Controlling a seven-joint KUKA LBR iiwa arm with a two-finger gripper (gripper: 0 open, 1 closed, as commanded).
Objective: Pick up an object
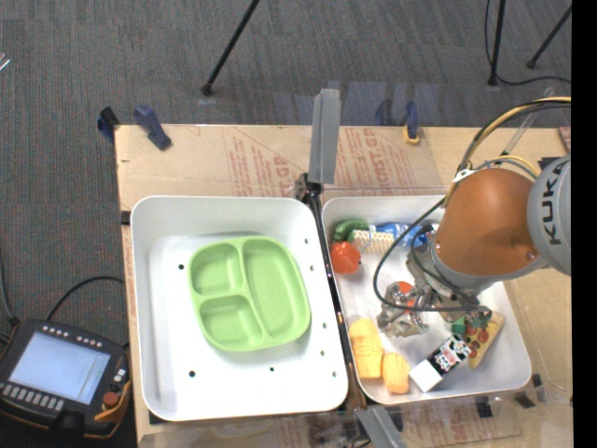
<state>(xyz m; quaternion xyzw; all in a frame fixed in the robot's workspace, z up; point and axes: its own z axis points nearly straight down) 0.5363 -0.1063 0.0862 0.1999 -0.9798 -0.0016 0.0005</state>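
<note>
Arm (508, 217) comes in from the right, orange band over the right bin (518, 348) and hiding a good part of its middle and back. Gripper (403, 308) sits low in that bin, metal parts showing just below-left of the orange band. Whether it's apart, together or clamped on something: cannot tell, the wrist and cables cover too much and the metal is a blur.

Right bin contents, what I can make out:
- red tomato-like piece (344, 257) at the left wall, apart from the gripper
- green curved item (351, 228) at the back-left corner, partly behind the tomato
- pale corn-like piece (370, 242) and a blue item (392, 230) just beside it, blue one cut off by cables
- two yellow-orange pieces (367, 346) and (395, 371) at the front-left, touching each other, near the gripper but not under it
- black-and-white carton (444, 359) at the front, lying tilted
- pizza slice toy (483, 334) just right of the carton, its upper end hidden under the arm

Left bin (154, 250) holds a green divided plate (249, 293), three compartments, sitting flat.

Teach pendant (61, 373) on the floor lower left, cut off by the frame edge.
</note>
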